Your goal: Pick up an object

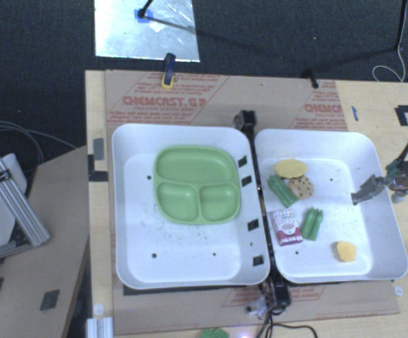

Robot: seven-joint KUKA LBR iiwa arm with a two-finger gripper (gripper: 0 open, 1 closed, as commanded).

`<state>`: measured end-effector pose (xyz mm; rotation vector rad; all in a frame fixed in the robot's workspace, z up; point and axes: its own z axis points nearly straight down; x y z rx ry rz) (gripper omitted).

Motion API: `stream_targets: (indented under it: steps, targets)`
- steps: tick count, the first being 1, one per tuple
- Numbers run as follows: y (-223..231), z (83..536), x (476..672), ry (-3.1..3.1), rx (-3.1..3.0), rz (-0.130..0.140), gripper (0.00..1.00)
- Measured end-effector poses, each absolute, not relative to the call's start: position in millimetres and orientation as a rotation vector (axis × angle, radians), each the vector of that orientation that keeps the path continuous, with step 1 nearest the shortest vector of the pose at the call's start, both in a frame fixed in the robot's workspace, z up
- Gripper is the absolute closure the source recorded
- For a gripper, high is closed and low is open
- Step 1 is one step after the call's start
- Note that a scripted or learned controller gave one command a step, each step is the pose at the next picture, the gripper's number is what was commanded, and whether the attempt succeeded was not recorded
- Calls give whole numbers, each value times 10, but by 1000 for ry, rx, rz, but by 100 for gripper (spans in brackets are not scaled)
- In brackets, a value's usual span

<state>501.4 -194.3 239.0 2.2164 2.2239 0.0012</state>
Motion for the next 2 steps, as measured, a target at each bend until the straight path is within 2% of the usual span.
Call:
stream_targets:
  steps: [1,2]
  targets:
    - [-1399,1358,5072,2236,2217,-1,0]
    - [-1362,823,5481,2227,2213,2,0]
